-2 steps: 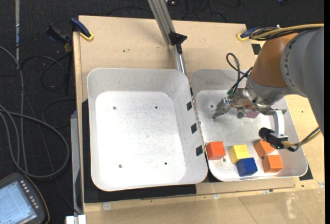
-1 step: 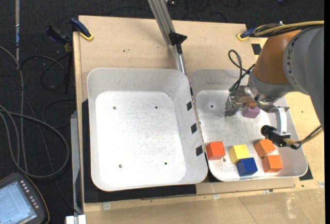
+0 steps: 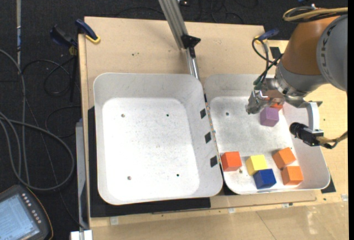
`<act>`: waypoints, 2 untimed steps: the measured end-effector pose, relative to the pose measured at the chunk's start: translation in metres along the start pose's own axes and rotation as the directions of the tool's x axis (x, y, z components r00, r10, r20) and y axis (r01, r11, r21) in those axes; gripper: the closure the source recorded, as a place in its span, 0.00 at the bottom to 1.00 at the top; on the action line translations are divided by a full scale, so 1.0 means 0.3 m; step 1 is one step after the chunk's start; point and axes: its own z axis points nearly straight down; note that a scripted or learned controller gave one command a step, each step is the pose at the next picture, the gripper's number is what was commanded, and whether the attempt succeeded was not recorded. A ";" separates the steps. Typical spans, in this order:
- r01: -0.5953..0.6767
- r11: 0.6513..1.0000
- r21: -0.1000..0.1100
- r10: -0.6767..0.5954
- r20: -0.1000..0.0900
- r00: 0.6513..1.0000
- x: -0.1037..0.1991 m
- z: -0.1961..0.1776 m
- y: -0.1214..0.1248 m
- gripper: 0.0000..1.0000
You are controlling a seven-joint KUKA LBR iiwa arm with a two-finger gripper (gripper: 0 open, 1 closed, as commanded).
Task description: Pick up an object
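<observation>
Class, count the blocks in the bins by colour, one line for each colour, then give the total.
Orange blocks: 3
Yellow block: 1
Blue block: 1
Purple block: 1, just below the gripper
Total: 6 blocks, all in the right bin

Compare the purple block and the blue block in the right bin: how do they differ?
The purple block lies near the bin's middle, right under the gripper; the blue block lies at the near edge. The purple block stands alone; the blue block touches the yellow block. Both are small cubes in the right bin.
</observation>
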 end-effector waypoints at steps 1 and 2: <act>-0.001 1.000 0.000 0.001 0.001 1.000 -0.017 -0.147 0.004 1.00; 0.000 1.000 0.002 0.000 0.000 1.000 -0.017 -0.226 0.008 1.00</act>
